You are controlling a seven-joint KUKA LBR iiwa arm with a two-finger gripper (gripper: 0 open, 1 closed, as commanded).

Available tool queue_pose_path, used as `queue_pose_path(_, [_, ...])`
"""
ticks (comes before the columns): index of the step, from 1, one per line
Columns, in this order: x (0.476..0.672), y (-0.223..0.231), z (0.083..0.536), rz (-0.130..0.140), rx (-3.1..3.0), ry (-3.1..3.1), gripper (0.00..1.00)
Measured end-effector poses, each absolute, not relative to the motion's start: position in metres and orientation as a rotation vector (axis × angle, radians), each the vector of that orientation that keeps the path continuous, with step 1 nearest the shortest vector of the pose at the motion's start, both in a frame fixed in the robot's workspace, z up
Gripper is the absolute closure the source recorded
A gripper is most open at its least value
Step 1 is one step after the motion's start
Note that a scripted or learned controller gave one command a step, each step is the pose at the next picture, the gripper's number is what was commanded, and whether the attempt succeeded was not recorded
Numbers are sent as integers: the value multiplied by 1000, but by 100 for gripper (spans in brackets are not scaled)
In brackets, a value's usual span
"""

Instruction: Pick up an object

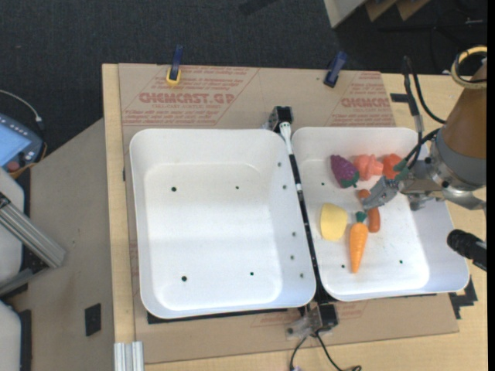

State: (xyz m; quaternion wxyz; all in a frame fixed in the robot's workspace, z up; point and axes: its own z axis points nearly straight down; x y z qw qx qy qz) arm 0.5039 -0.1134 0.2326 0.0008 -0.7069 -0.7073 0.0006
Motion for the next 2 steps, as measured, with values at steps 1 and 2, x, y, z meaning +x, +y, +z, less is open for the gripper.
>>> queue_pose_path(1, [476,-101,103,14,-2211,-2210,0])
queue_pose_path(2, [481,-102,118,2,-2221,-2219,100])
